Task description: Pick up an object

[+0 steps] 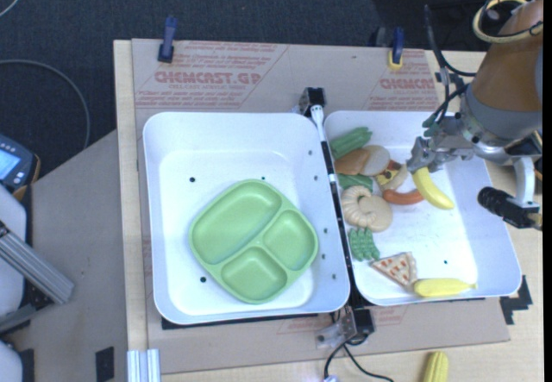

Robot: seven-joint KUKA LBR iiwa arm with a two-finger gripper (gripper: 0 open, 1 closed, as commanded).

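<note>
Bench [216, 78]: brown board printed with red lettering, bearing both bins; a blue clamp [167, 37] at its far left and another [397, 46] at its far right.
Left bin [172, 147]: shallow, white, holding one item.
Right bin [483, 259]: shallow, white, touching the left bin along a shared rim.
Arm [509, 70]: grey with an orange band, reaching in from the right over the right bin's far corner.
Green tray [253, 239]: three compartments, lying flat in the left bin toward its near side.
Gripper [429, 156]: low over the right bin; it holds the upper end of a banana.
Banana [434, 189]: yellow, slanting down and right from the gripper, beside an orange sausage [403, 196].
Second banana [442, 287]: lying along the right bin's near rim.
Bagel [365, 206]: tan ring, mid-bin near the shared rim.
Pizza slice [396, 269]: just left of the second banana.
Green beans [351, 141]: far corner of the pile.
</note>
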